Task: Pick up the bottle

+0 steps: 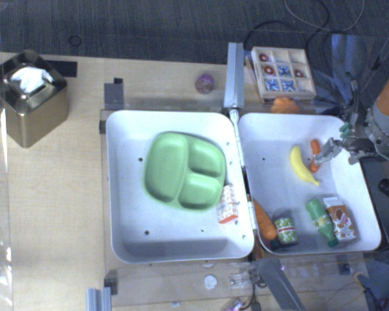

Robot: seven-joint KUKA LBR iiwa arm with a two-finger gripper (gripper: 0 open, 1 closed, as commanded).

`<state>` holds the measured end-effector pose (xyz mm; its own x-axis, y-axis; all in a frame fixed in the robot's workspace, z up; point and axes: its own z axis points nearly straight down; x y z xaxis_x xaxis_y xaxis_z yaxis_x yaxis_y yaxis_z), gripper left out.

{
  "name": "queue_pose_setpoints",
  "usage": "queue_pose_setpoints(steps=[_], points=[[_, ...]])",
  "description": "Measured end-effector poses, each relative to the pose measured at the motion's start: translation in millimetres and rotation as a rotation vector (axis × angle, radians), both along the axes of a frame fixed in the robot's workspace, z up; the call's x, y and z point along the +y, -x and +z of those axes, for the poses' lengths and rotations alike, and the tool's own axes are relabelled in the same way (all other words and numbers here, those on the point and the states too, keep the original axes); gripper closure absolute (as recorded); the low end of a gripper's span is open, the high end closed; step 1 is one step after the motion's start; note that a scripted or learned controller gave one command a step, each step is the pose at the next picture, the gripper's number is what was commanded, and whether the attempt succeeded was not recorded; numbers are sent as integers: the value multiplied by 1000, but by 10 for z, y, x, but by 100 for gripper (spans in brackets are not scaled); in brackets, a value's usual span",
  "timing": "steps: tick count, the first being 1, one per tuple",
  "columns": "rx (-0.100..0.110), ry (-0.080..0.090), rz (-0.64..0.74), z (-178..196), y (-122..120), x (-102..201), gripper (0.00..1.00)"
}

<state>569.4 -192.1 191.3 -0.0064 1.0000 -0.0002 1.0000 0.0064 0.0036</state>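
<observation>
Green bottle (321,220), label too small to read

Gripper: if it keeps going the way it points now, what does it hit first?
The gripper points left across the right bin. First in line looks like the small orange-red item at its tip, then the banana. Depth is unclear from above.

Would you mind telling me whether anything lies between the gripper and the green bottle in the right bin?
Nothing visible blocks it. The gripper sits beside the banana, with bare bin floor down to the bottle. A carton lies against the bottle's right side.
</observation>
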Motion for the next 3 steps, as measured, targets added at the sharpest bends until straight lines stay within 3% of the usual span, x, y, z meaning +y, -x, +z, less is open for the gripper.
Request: queue_pose_setpoints(steps=[1, 2, 3], points=[[-1, 1, 24, -691, 631, -134, 0], [-13, 5, 109, -1011, 770, 312, 0], [-26, 10, 110, -875, 726, 304, 100]])
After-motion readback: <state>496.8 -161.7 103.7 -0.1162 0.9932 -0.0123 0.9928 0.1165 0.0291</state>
